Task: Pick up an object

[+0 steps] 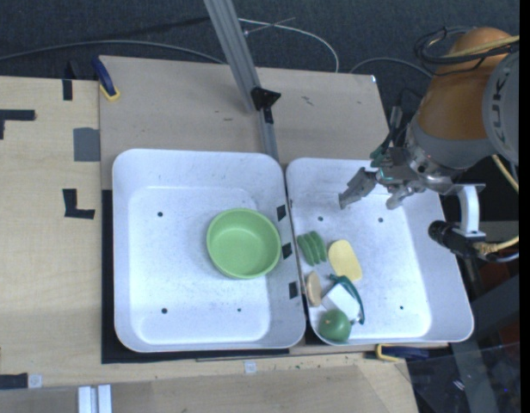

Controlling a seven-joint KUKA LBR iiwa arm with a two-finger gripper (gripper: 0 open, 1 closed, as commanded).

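Pincer (374, 194) spread wide, nothing held, poised over the right bin (428, 274).
The cluster sits at seven o'clock: ridged green piece (312, 247), yellow piece (345, 259) touching neighbours; a crowded descent could be deflected, two items nudged apart.

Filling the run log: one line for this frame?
two-finger gripper open, holding nothing | above right white bin | small objects clustered at bin's lower left | round green bowl in left bin

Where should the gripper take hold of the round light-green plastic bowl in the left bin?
Probably the round light-green plastic bowl is best pinched at its thin rim from straight above, one finger inside, one outside. It sits upright and open, likely too wide to span. The gripper hovers over the right white bin.
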